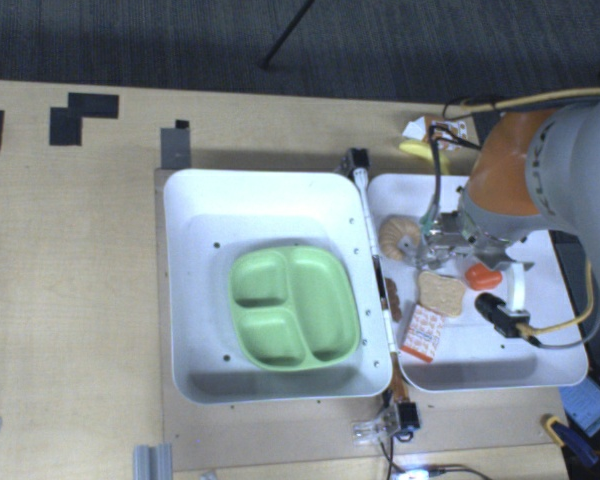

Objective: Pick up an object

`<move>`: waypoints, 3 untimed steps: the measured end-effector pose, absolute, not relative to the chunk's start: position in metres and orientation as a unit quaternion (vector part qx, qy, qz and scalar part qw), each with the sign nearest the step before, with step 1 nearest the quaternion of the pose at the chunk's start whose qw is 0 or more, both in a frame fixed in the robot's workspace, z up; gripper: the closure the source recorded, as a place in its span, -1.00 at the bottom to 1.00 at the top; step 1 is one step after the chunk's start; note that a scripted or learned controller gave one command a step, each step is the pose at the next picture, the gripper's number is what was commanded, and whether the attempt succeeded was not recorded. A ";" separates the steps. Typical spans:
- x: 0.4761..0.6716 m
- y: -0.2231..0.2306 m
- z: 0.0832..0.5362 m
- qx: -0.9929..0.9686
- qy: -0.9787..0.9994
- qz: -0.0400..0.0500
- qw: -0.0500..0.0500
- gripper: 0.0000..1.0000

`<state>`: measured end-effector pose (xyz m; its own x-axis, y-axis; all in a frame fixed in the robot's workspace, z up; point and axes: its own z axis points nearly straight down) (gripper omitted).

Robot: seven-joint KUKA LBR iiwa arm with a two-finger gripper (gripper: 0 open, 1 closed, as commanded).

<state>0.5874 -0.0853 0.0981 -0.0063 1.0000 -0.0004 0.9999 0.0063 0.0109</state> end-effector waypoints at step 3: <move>0.588 -0.084 0.109 0.704 0.710 0.005 0.005 -1.00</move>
